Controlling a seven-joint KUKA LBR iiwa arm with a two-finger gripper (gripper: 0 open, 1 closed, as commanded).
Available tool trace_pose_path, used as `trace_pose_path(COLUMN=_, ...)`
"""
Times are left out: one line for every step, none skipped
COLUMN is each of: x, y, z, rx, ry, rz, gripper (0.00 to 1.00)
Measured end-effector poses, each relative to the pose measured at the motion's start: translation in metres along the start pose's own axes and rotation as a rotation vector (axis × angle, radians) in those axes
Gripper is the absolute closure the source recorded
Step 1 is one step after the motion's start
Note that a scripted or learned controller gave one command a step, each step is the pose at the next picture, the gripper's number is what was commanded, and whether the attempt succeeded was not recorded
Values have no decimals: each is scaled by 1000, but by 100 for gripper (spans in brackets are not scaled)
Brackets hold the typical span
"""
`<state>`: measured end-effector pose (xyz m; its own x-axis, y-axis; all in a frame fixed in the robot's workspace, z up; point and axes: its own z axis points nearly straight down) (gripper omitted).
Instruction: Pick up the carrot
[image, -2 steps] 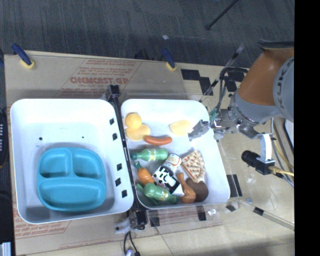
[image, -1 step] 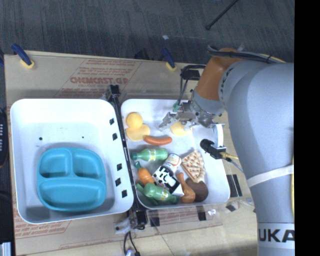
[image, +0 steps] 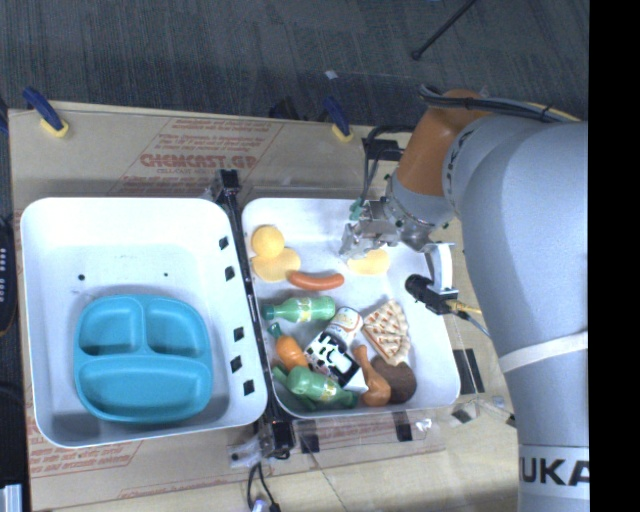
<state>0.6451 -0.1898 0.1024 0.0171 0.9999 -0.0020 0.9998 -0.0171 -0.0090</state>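
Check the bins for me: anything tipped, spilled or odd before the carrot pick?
Nothing spilled or broken. The toy food is heaped in the right bin, with the carrot wedged among a green bottle and a black-and-white carton. One mismatch: the gripper hangs near the far end, beside a pale yellow piece, well away from the carrot.

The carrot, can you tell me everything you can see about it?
The carrot is a small orange toy, smooth and shiny like plastic. It lies in the right bin, near its left wall, in the crowded pile toward the front. A green bottle sits just behind it and another green bottle lies in front. A black-and-white carton presses against its right side, hiding part of it. The gripper is far from it, at the bin's back.
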Motion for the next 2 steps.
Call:
trace_pose_path(x=0, y=0, z=0, rx=1, ry=0, rz=-1, gripper=0)
trace_pose_path(x=78, y=-25, z=12, rx=1, ry=5, rz=-124, gripper=0)
